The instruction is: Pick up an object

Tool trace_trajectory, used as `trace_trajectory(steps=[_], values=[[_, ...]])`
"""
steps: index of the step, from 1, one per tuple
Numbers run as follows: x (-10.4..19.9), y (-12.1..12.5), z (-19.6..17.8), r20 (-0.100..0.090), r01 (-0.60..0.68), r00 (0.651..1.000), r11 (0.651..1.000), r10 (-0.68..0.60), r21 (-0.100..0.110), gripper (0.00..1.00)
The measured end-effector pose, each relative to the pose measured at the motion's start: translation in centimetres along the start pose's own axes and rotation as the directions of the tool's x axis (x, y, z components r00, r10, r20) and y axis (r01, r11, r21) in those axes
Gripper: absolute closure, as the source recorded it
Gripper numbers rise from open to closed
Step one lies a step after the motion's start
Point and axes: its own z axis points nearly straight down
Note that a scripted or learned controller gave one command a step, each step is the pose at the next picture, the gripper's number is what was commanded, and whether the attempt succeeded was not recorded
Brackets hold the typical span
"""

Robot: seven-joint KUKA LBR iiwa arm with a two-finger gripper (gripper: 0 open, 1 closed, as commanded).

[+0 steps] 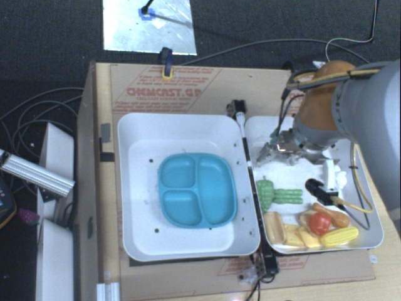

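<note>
Two shallow white bins, the left bin (pixel 135 130) and the right bin (pixel 371 229), sit side by side on a cardboard sheet (pixel 188 83) printed in red. A blue-and-yellow clamp (pixel 166 64) grips the sheet's far edge. Beyond it lies a silver sheet (pixel 160 27). Black cables (pixel 37 105) and an aluminium bar (pixel 37 173) lie to the left.

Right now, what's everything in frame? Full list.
left bin: 1, white, left side of bench
right bin: 1, white, beside it
divided plate: 1, blue, centre of left bin
toy vegetable: 1, green, right bin, by its left wall
tomato: 1, red, right bin, near end
corn cob: 1, yellow, in front of tomato
sausage-like piece: 1, orange, behind tomato
pale pieces: several, yellowish, right bin, near-left corner
cardboard sheet: 1, brown, red print, under both bins
clamp: 1, blue and yellow, cardboard's far edge
arm: 1, grey with orange band, entering from right
gripper: 1, over right bin's far end
</note>
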Motion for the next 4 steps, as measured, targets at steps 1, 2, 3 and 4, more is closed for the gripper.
trace_trajectory(steps=[1,2,3,4], values=[[-0.2,0.1,0.0,0.000,-0.001,1.000,1.000,0.001,0.000,0.00],[-0.2,-0.4,0.0,0.000,-0.002,1.000,1.000,0.002,0.001,0.00],[-0.2,1.2,0.0,0.000,0.000,1.000,1.000,0.000,0.000,0.00],[-0.2,0.8,0.0,0.001,-0.002,1.000,1.000,0.002,0.000,0.00]])
